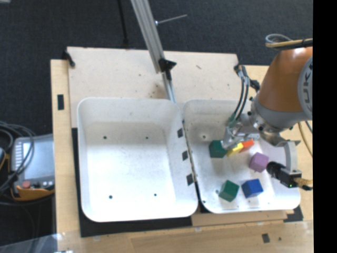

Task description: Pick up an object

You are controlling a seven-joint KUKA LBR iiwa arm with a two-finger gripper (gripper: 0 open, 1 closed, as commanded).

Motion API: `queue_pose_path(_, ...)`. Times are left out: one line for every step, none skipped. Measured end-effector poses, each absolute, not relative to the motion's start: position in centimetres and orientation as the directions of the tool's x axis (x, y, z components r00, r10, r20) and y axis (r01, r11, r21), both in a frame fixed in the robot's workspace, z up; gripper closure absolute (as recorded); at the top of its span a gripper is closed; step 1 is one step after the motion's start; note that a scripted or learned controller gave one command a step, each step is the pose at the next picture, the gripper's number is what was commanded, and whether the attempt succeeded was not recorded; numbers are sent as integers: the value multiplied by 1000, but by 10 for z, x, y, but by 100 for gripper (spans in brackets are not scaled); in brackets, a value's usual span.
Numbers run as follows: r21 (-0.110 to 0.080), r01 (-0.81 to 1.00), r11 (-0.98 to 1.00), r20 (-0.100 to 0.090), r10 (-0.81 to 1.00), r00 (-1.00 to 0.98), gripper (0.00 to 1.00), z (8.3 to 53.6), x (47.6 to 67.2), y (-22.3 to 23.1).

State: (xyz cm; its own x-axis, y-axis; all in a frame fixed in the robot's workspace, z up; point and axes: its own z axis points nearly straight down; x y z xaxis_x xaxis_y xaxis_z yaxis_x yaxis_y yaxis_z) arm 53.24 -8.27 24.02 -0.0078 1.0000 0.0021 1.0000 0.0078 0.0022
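Green cube under our gripper, right bin.
We see the gripper (230, 141) low beside a dark green cube (216, 149), right of frame centre; whether it grips we cannot tell. We would centre squarely, avoiding the yellow block (235, 148).

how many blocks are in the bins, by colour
green: 2, one by the gripper and one near the front of the right bin
blue: 1
purple: 1
yellow: 1
orange: 1, partly hidden
total: 6, all in the right bin
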Motion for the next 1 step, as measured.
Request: queue_pose_path(0,1000,9,2,1000,-9,100,239,532,-25)
